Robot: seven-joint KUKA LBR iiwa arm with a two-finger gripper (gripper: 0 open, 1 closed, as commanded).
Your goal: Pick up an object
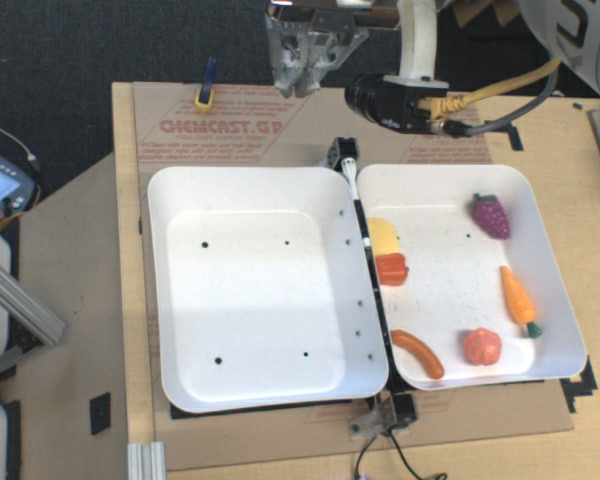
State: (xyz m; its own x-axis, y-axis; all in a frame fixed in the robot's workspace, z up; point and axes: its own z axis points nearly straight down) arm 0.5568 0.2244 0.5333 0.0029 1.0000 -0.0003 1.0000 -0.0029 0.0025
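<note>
Beige counter (pixel 70 268) with cardboard carries two white bins side by side. Above the far edge hangs the pincer (pixel 302 80), well apart from everything and grasping nothing — whether it is open or closed I cannot tell. From it, all the toys lie nearer the viewer and to the right, in the right bin (pixel 435 183): yellow piece (pixel 382 235) and red pepper (pixel 391 269) nearest, by the divider; grapes (pixel 491 216) far right; carrot (pixel 518 299), sausage (pixel 418 353) and tomato (pixel 483 346) farthest. Left bin (pixel 240 183) lies directly below the pincer.

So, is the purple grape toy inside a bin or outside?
Inside: the grape toy lies on the right bin's floor, near its far corner.
</note>
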